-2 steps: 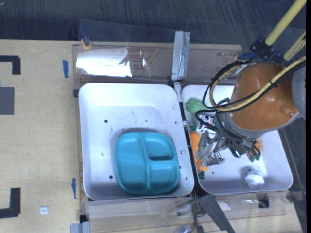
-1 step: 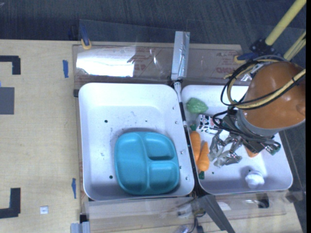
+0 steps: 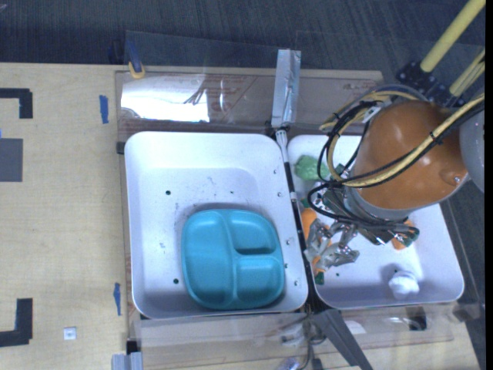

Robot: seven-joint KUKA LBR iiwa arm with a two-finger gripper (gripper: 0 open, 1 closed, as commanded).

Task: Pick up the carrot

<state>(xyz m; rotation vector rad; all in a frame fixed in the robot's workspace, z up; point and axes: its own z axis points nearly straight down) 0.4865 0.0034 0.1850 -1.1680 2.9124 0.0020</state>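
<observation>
In the right bin (image 3: 431, 287), your carrot (image 3: 307, 223) lies against the left wall, just left of the gripper (image 3: 330, 247); whether the hand is apart or together, you cannot tell.

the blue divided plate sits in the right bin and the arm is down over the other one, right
Not quite: the camera view shows the blue divided plate in the left bin, not the right. The arm is down over the other one, the right bin.
</observation>
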